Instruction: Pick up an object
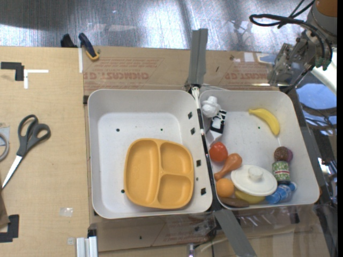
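above the far right corner of the right-hand shallow white bin (pixel 298 123), the two-finger gripper (pixel 284 71) hangs clear of everything; whether its fingers are apart or together cannot be told from this slant. nothing sits between them. in that bin a curved yellow plastic banana (pixel 267 120) lies near the far wall, well apart from the gripper. a small white figure (pixel 209 106) rests by the left wall, a round orange-red tomato (pixel 218 152) below it, and a yellow pot with a white knobbed lid (pixel 252 182) near the front edge. the left-hand white bin (pixel 107 143) holds a yellow three-compartment plastic tray (pixel 159 173). grey-handled scissors (pixel 24 141) lie on the bench, left.
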